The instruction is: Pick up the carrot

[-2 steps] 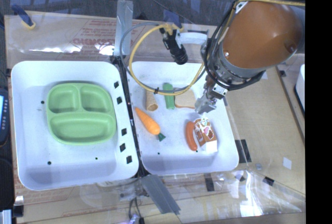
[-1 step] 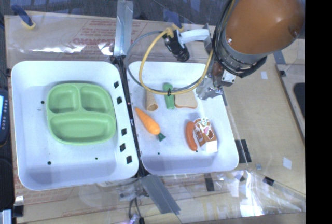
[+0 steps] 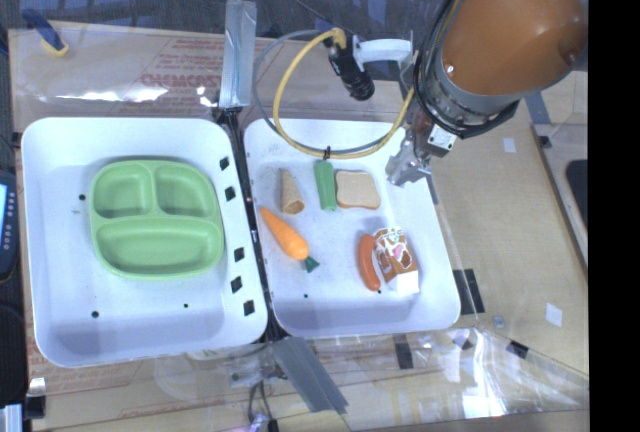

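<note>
The carrot (image 3: 285, 235) lies slantwise in the right bin (image 3: 430, 305), left of the hot dog (image 3: 369, 262) and below the cone (image 3: 290, 191). The hand (image 3: 408, 167) hovers at the bin's far right edge, well apart; its grip I can't make out.

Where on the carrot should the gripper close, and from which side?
Across the thick orange middle of the carrot, coming from above. It lies flat and diagonal in the right bin, apart from the other items, so fingers should straddle its long axis.
</note>
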Controlling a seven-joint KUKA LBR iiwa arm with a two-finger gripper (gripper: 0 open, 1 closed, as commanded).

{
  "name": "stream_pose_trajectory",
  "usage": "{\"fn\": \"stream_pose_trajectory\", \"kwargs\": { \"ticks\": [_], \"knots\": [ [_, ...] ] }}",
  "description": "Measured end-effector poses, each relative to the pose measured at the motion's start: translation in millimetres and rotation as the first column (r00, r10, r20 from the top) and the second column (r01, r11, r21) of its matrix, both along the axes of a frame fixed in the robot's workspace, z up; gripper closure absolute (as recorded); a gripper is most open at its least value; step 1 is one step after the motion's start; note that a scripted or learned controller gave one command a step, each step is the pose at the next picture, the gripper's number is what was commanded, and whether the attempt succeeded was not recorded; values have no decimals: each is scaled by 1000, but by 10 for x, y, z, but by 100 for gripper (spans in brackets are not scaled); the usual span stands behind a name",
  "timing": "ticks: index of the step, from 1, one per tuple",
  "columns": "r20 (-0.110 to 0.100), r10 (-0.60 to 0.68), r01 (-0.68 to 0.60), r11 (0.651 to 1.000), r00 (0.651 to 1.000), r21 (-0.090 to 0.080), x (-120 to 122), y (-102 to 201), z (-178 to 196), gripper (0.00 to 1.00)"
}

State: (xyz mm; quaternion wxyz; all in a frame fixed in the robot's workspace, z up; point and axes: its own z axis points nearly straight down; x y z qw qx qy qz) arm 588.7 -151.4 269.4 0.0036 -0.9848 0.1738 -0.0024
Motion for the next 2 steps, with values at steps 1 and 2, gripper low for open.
{"fn": "stream_pose_trajectory", "kwargs": {
  "ticks": [1,2],
  "knots": [
    [-7,-94,94,996,996,-2,354,278,-94,100],
    [-6,66,-66,998,998,-2,-43,77,-171,100]
  ]
}}
